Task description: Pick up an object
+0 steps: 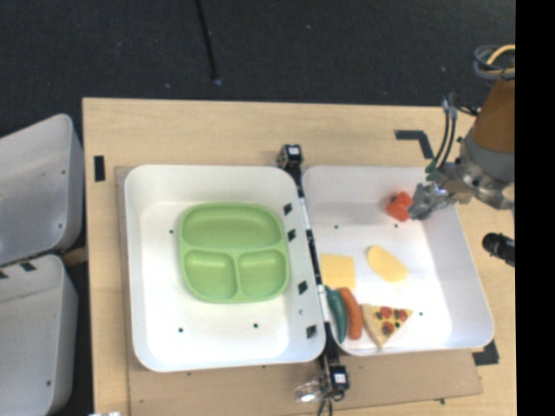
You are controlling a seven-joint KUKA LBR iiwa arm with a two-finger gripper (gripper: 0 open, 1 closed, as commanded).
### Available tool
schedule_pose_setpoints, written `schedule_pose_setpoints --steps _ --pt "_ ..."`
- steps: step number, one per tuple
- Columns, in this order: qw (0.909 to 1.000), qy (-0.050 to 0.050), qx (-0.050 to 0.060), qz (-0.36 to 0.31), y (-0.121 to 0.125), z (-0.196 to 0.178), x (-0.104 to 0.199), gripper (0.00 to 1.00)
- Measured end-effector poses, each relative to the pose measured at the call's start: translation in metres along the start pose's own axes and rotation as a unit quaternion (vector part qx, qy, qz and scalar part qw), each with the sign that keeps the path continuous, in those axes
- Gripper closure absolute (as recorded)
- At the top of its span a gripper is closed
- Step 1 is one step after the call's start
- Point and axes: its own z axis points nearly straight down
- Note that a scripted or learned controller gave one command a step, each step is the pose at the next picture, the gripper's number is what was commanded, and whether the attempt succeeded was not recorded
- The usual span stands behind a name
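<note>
A small orange-red block lies in the right bin near its far edge. My gripper hangs just to the block's right, touching or nearly touching it; I cannot see whether the block is in its grasp. Nearer the front of the same bin lie a yellow square slice, a yellow oval piece, a toy pizza slice and an orange sausage-like piece beside a green piece.
The left bin holds a green divided plate. A black-clipped divider separates the bins. The arm's orange band rises at the right edge. White chairs stand left of the bench.
</note>
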Motion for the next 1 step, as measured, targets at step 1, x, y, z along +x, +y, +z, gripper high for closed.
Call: schedule_pose_setpoints --steps 1 --pt "1.0000 0.000 0.001 0.000 0.0013 -0.0223 -0.0012 1.00"
